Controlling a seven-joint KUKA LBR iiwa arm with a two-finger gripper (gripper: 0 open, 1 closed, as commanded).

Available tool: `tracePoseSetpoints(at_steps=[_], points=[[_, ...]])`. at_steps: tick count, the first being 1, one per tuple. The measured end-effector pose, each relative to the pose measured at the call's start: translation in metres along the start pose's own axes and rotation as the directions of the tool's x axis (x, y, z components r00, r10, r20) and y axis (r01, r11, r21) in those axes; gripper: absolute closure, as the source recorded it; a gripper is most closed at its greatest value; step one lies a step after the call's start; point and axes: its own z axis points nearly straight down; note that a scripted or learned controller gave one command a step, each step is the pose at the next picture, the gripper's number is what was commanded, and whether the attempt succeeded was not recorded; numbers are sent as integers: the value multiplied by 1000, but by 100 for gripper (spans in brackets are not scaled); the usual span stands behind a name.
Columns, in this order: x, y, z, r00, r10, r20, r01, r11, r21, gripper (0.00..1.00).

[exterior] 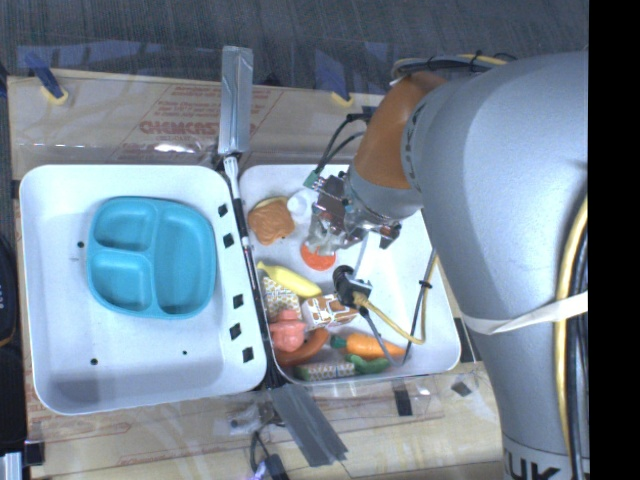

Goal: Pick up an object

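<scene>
Here, two white bins [50,268]; one blue tray [152,256]; one banana [290,280]; claw [322,240] state unclear

A: Bins [60,298] looked like smooth white plastic, blue tray [152,256] glossy plastic.
B: Arm [500,188] was matt grey w/ a satin orange band [385,143]; toy food [290,280] shiny plastic.

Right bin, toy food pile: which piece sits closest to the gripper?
The small orange-red piece, directly under the gripper. The brown bun lies off to the side, and the yellow banana lies farther toward the front.
</scene>
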Motion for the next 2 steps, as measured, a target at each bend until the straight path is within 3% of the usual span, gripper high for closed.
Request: tracePoseSetpoints(at_steps=[1,2], points=[[-37,-13,-108,933,-359,1,359,933,-3,100],[-36,-36,-45,953,-303,0,303,953,3,100]])
